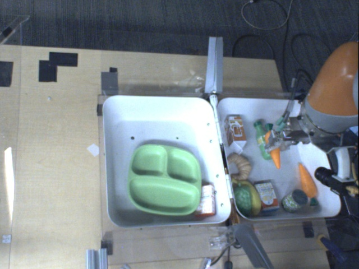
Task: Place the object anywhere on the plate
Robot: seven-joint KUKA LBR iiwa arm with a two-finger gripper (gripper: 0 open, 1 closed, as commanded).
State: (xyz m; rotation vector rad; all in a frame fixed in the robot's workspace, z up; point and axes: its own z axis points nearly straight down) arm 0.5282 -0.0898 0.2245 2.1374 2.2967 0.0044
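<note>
A green divided plate [165,179] lies in the left white bin [120,150], toward its front. My gripper [279,138] hangs over the back of the right bin [331,206], reaching in from the right. A small orange carrot [276,158] sits right under the gripper's tip, touching or nearly touching it. A green-and-white item [261,137] lies just to the gripper's left. Whether anything is held cannot be made out from this angle.
The right bin also holds a brown box [235,129], a bread piece [240,164], a green-yellow fruit [247,198], a small carton [266,194], a second carrot [307,181] and a can [295,201]. An orange-white packet [207,200] rests against the plate's right edge.
</note>
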